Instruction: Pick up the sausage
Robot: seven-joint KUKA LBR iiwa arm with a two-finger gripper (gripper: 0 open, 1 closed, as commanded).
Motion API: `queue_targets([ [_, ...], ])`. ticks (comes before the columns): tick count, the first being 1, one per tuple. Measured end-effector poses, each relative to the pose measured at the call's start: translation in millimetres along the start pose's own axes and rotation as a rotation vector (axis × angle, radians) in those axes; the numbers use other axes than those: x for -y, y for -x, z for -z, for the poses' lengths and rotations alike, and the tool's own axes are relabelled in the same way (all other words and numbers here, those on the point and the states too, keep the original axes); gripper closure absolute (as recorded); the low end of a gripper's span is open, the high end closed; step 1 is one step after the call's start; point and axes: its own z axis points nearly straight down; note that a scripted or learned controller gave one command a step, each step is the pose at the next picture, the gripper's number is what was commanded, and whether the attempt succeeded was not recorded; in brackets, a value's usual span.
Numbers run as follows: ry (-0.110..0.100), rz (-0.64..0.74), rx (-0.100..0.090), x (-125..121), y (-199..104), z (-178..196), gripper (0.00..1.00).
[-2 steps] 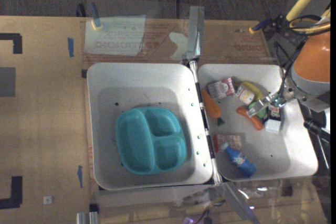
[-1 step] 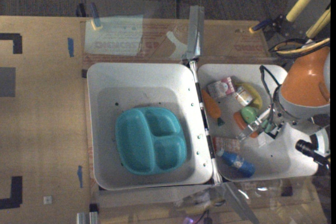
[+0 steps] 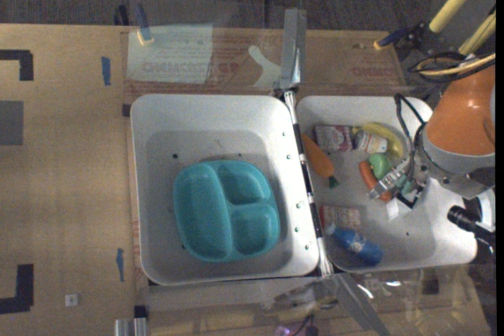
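The sausage (image 3: 368,174) is a short orange-red piece lying at a slant in the middle of the right bin (image 3: 449,244). Its lower right end runs under the gripper. My gripper (image 3: 394,185) hangs low over the bin, right at that end of the sausage, with the grey wrist and orange band behind it on the right. A green toy (image 3: 380,164) sits just above the sausage, touching or nearly touching the gripper.
The right bin also holds a carrot (image 3: 319,157) by the left wall, a pink packet (image 3: 335,138), a banana (image 3: 383,132), a white bottle (image 3: 370,142), a reddish packet (image 3: 340,215) and a blue item (image 3: 356,245). A teal divided plate (image 3: 228,208) lies in the left bin (image 3: 157,130).
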Motion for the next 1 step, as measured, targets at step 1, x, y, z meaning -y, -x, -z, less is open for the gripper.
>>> queue_targets([
  [1,-0.014,-0.266,-0.011,-80.7,-27.9,144.9,1.0],
])
